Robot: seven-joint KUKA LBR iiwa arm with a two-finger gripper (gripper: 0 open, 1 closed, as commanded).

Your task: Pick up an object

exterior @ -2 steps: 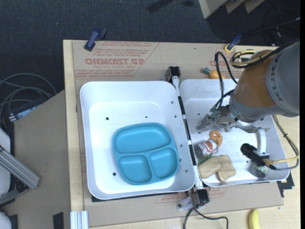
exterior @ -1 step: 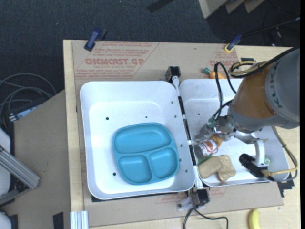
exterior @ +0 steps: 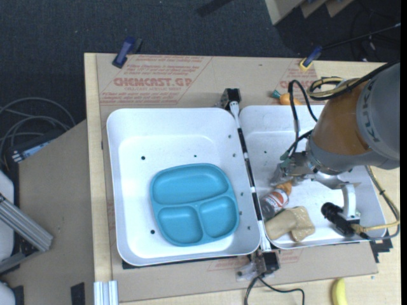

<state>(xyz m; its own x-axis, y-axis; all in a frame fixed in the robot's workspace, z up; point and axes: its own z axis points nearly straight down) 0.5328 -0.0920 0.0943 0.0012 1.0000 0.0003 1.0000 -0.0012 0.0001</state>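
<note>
- My pincer (exterior: 287,170) hangs just above the small bottle (exterior: 278,199) in the right bin (exterior: 267,122); whether it's apart or together, I cannot tell
- I should straddle the bottle alone, clear of the tan lump (exterior: 291,224) beside it

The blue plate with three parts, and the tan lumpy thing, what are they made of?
The blue plate looks like hard plastic: even colour, smooth moulded dividers, soft sheen. The tan lumpy thing looks soft, maybe cloth or foam, with a dull, rumpled surface; I can't tell which.
</note>
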